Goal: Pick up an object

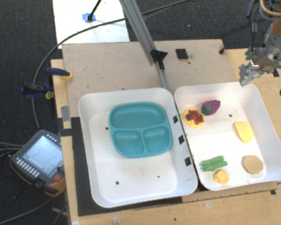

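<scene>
- Low in the right bin (276,136) we see a yellow piece (221,176), a green piece (213,163) and a tan disc (253,164).
- Higher up lie a yellow wedge (243,131) and purple grapes (210,107).
- At upper right, the hand (248,74) hovers over the bin's far corner; its state we cannot tell.

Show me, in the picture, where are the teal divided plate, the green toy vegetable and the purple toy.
teal divided plate (139,115), camera view, on its large upper compartment.
green toy vegetable (213,163), camera view, on the middle of its length.
purple toy (210,107), camera view, on the centre of its body.
</scene>
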Robot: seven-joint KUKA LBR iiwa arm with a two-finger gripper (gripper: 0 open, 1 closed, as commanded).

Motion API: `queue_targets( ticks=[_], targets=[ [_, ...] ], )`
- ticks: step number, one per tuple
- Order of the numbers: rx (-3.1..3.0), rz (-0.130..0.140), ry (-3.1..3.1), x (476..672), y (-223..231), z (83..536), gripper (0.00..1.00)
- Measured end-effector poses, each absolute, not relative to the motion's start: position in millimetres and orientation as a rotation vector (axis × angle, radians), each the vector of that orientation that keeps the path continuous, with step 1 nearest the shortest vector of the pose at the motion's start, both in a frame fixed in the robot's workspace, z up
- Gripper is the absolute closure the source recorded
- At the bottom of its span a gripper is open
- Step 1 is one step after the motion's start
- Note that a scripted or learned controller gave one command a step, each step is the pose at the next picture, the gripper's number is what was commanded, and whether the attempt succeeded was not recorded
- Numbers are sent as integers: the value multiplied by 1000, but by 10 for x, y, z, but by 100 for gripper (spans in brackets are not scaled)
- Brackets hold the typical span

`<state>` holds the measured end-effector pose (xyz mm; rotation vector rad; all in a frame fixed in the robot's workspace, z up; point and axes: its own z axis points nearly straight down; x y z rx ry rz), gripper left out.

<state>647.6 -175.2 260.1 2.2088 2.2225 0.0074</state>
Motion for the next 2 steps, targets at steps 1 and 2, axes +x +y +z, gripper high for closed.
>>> queue_targets(
  ticks=[1,2],
  targets=[
    [2213,1,2230,6288,-1288,2517,100],
    [2212,1,2232,6171,-746,2377,100]
  ],
)
